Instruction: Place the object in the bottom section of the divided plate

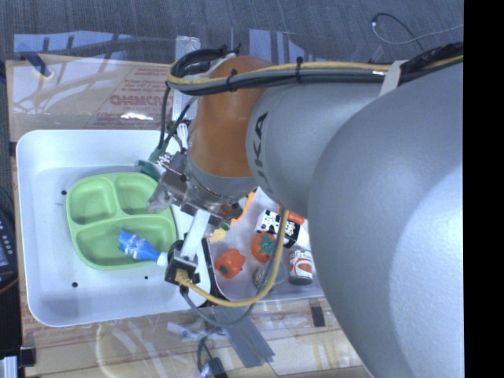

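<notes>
A green divided plate (pixel 88 211) lies in the left bin, with two small sections at the top and one wide section at the bottom. A blue tube with a white cap (pixel 138 246) lies tilted in the wide bottom section, near its right end. My gripper (pixel 160 190) hangs over the plate's right edge, by the upper right section, above and to the right of the tube and apart from it. The wrist and arm hide most of the gripper.
The left white bin (pixel 39 290) has bare floor around the plate. In the right bin (pixel 236 294), partly under the arm, lie two red-orange toy fruits (pixel 230 262), a small can (pixel 301 267) and a black-and-white item (pixel 272 223).
</notes>
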`<state>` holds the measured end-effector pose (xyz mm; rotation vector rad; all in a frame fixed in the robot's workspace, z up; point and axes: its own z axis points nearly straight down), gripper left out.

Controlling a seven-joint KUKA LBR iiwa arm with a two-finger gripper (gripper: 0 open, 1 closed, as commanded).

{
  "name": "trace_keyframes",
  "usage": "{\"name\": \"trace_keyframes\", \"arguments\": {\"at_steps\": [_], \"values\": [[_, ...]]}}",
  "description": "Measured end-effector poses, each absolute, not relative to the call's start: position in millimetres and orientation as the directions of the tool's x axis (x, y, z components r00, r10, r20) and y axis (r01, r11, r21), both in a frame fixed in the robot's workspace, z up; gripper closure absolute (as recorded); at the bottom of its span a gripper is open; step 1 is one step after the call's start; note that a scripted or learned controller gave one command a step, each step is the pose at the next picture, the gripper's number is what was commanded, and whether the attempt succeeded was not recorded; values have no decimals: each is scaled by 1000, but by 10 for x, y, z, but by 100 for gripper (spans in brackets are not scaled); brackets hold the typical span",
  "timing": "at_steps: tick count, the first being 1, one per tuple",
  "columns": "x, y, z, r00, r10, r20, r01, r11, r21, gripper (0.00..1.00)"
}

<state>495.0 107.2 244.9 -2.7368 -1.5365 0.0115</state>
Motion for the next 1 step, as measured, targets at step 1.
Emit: {"name": "trace_keyframes", "arguments": {"at_steps": [1], "values": [[5253, 729, 2741, 456, 890, -4, 890, -456, -6, 0]]}}
